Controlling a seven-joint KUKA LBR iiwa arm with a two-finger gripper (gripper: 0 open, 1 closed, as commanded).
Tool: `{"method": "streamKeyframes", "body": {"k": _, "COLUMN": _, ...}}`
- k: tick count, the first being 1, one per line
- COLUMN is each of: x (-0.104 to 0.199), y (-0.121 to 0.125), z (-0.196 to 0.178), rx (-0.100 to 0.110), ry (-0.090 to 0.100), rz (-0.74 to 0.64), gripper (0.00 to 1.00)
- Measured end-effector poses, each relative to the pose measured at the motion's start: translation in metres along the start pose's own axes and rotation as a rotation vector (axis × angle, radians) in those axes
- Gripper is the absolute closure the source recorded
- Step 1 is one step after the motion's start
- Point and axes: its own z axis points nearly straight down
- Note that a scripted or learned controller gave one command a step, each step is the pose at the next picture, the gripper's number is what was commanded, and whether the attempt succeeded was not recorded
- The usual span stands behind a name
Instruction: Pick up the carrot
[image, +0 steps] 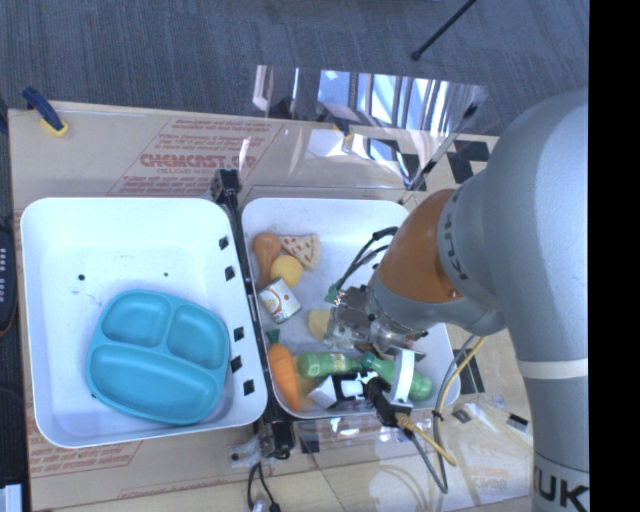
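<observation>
The carrot (284, 376) is orange and lies near the front left corner of the right bin (330, 212), close to the wall between the two bins. A green bottle-like item (327, 363) lies right beside it, touching its right side. My gripper (352, 338) hangs low over the front middle of that bin, just right of and slightly behind the carrot, above the green item. The wrist and its attachments hide the gripper's tip. Nothing shows as held.
Behind the carrot the right bin holds a small can (280, 299), a yellow round fruit (288, 269), an orange-brown piece (265, 249), a bread wedge (301, 248) and a pale yellow piece (319, 322). A blue divided plate (160, 356) lies in the left bin (60, 240).
</observation>
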Motion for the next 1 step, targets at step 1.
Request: {"method": "streamKeyframes", "body": {"k": 1, "x": 0.0, "y": -0.0001, "z": 0.0001, "rx": 0.0, "ry": -0.001, "rz": -0.001, "gripper": 0.0}}
